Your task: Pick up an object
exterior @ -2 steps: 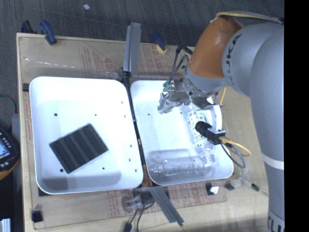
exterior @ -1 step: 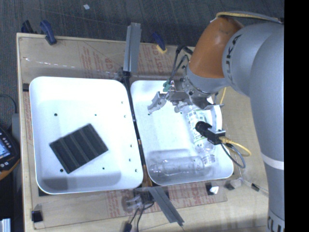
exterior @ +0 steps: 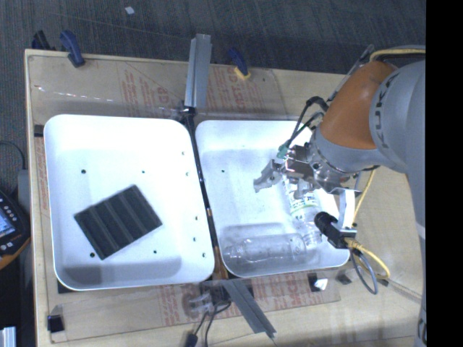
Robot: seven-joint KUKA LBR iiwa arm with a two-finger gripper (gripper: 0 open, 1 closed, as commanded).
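In the right bin (exterior: 230,150) a clear plastic bottle (exterior: 264,249) lies on its side along the front wall. A second clear bottle with a white and green label (exterior: 302,205) lies near the right wall, its cap end toward the front. My gripper (exterior: 284,170) hangs over the right half of this bin, just above the far end of the labelled bottle. From this angle the wrist hides how the gripper meets the bottle. A flat black ribbed pad (exterior: 118,220) lies in the left bin (exterior: 54,186).
A grey metal bar (exterior: 197,71) rises behind the seam between the bins. Blue clamps (exterior: 71,48) sit on the bench's far edge. Another bar and cable (exterior: 239,306) lie at the front.
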